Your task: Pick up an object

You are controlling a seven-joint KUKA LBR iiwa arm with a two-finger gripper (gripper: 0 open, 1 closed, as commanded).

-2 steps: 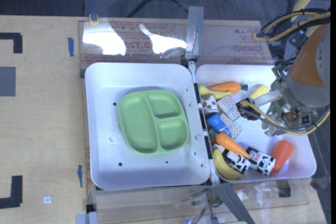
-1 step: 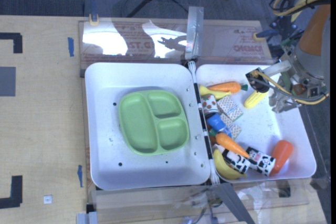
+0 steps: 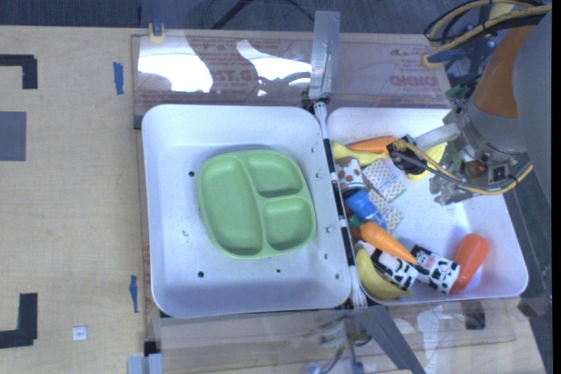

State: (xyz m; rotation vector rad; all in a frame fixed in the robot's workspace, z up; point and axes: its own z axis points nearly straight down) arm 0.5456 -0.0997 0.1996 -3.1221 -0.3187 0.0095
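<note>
Gripper (image 3: 458,175) hovers over right bin (image 3: 504,232), finger state unclear, cannot tell. Orange carrot (image 3: 386,238) lies mid-pile beside banana (image 3: 375,276). Best: descend vertical, straddle carrot, avoid neighbours before closing.

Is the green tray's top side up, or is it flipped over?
Top side up: the green tray in the left bin shows its three hollow compartments.

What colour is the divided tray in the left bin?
Light green tray, seen in the camera view.
</note>
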